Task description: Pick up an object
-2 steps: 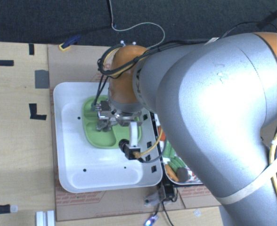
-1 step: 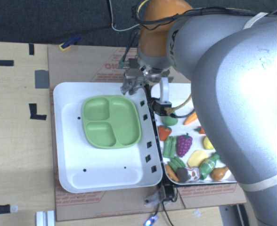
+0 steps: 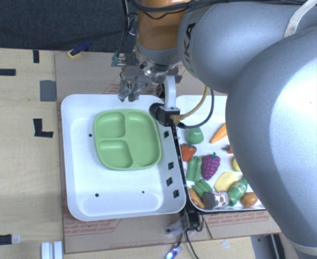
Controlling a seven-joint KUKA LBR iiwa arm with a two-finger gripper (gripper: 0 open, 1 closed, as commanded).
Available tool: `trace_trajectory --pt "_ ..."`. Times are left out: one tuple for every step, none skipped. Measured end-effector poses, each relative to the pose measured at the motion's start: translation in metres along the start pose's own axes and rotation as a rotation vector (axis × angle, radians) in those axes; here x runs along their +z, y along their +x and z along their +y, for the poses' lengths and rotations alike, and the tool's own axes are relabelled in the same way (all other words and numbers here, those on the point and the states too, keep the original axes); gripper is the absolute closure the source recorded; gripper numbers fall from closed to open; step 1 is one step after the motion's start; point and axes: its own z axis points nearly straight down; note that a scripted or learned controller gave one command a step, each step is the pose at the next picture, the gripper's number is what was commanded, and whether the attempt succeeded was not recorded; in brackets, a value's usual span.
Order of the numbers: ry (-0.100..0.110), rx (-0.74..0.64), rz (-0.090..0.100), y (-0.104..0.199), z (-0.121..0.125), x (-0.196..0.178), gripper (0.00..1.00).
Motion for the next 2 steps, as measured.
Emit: trace_trajectory --pt "0.006 0.003 -0.001 0.026 -0.077 -0.064 1.0" --pt "0.018 0.015 -0.009 -0.036 -0.121 0.007 1.0"
